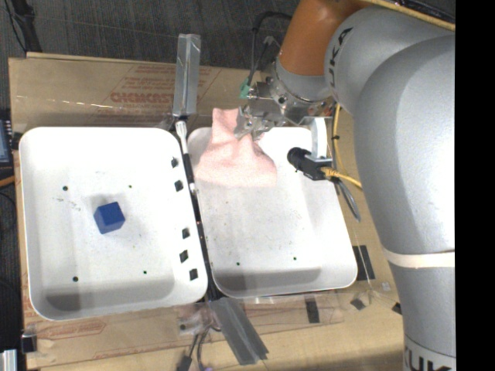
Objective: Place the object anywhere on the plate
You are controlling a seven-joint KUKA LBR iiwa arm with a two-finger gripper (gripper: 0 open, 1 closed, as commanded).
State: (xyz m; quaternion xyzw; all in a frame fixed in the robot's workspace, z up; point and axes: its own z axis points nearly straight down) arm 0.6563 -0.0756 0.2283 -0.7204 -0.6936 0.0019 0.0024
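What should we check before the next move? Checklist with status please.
1. Pink cloth lies in the right white bin, at its far end: ok.
2. Pincer sits over the cloth's top edge: ok.
3. Cloth actually gripped: cannot tell.
4. Plate to place on located: not ok, none identifiable.
5. Small blue cube rests apart in the left white bin, away from the arm: ok.

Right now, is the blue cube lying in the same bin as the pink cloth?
No, the blue cube lies in the left bin, while the pink cloth is in the right bin.
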